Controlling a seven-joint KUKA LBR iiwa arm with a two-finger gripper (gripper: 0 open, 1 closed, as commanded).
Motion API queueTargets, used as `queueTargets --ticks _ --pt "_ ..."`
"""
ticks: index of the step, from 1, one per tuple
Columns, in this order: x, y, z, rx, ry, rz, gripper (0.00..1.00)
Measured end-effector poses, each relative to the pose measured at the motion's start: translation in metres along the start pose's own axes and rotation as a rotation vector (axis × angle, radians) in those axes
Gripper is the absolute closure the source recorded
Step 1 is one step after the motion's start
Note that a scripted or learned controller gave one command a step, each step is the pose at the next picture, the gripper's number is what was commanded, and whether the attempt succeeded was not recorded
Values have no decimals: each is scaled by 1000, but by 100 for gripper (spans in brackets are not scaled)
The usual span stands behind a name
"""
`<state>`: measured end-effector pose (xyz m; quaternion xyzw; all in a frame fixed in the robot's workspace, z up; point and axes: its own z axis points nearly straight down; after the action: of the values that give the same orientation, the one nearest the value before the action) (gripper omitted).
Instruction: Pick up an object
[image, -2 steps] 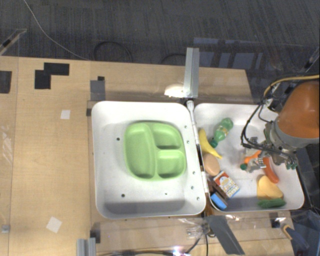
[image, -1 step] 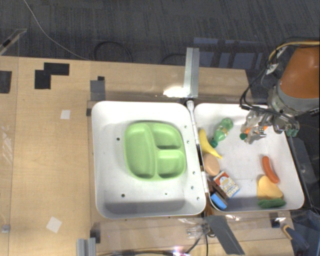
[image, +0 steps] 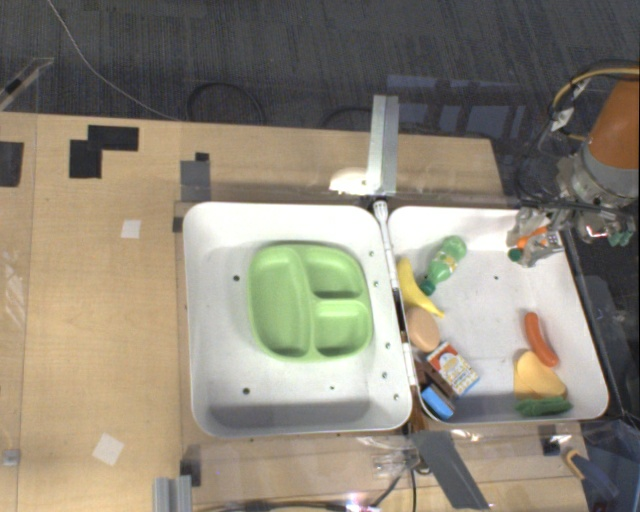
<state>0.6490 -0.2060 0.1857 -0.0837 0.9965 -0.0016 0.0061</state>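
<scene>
From above, the gripper (image: 530, 243) hangs at the right bin's (image: 490, 300) far right corner, apart from the toys; whether its pincer is apart or together I cannot tell. The pickable things lie low and loose: a green bottle (image: 445, 259) beside a banana (image: 413, 287), a sausage (image: 541, 338) near the right wall. The left bin (image: 215, 330) cradles a green divided tray (image: 308, 301), probably a drop spot.

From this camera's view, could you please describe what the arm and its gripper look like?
The arm enters from the right: a grey metal body with a wide orange band above the wrist. Thin cables, one yellowish, loop beside it. The gripper is a small grey metal piece with orange and green spots near its tip; finer detail is too small to make out.
</scene>
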Motion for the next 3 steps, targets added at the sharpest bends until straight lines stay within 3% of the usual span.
queueTargets --ticks 1,2,3 --pt "-31 40 -31 -2 -2 -68 100" --pt "-27 25 -49 -1 -1 -317 100" --pt "-29 34 -68 -2 -1 -419 100"
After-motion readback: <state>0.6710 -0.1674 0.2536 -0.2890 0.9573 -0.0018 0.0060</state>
